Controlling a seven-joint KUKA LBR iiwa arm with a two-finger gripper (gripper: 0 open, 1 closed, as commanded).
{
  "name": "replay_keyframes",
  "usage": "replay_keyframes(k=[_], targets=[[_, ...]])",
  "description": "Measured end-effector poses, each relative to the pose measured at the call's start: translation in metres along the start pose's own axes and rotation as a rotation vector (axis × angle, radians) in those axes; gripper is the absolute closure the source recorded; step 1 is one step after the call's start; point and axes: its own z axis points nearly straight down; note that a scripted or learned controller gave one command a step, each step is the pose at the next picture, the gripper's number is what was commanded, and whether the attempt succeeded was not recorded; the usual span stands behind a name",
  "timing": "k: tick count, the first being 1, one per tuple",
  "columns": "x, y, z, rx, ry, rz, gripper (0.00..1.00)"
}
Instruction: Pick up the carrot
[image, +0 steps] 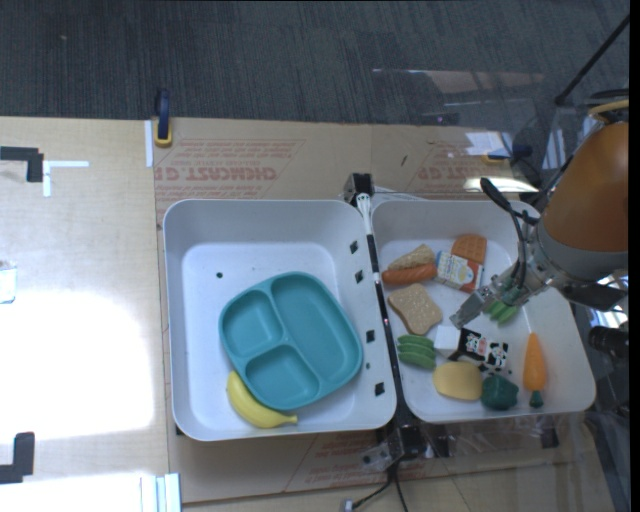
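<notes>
Hovering left of the carrot (534, 361), the gripper (490, 303) should shift right and descend squarely over its middle; whether the fingers are spread, I cannot tell.

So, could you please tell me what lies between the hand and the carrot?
In the camera view, just bare white floor of the right bin separates the hand from the carrot.

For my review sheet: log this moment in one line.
carrot: lying in right bin | gripper: left of carrot, over bin | grasp: none
</notes>
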Motion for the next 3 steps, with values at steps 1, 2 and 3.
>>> replay_keyframes(k=[1, 2, 3], targets=[[-0.006, -0.048, 0.085, 0.001, 0.002, -0.216, 0.0], [-0.072, -0.077, 0.093, -0.003, -0.002, -0.173, 0.0], [-0.073, -0.075, 0.084, -0.006, -0.005, -0.17, 1.0]])
